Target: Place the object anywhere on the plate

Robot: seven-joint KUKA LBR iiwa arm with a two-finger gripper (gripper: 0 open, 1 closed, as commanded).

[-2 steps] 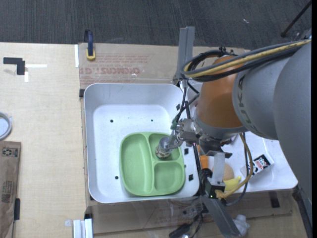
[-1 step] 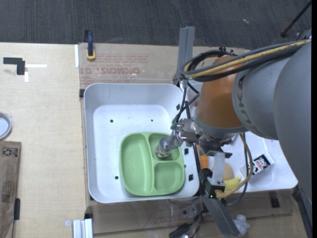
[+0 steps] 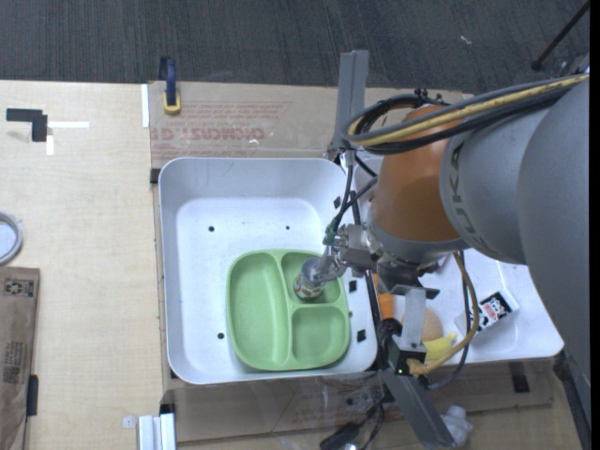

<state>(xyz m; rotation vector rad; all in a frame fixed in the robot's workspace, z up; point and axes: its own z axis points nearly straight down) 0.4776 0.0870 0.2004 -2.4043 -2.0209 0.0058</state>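
Note:
A green divided plate [image 3: 281, 312] lies in the left white bin [image 3: 187, 251], toward its front right. My gripper [image 3: 310, 283] hangs over the plate's upper right compartment, seen from above as a grey metal tip. What lies under the tip is hidden by it. The grey arm with its orange band [image 3: 417, 195] covers much of the right bin [image 3: 534, 340]. Beside the arm in the right bin lie a tan round object [image 3: 432, 324], a yellow object [image 3: 438, 350] and a small black and white packet [image 3: 496, 307].
Cables [image 3: 412, 115] loop over the arm near the bins' back edge. A cardboard sheet [image 3: 234, 125] lies behind the left bin, with a blue and yellow clamp [image 3: 169, 87] on it. A roll of tape [image 3: 7, 239] sits on the bench at far left.

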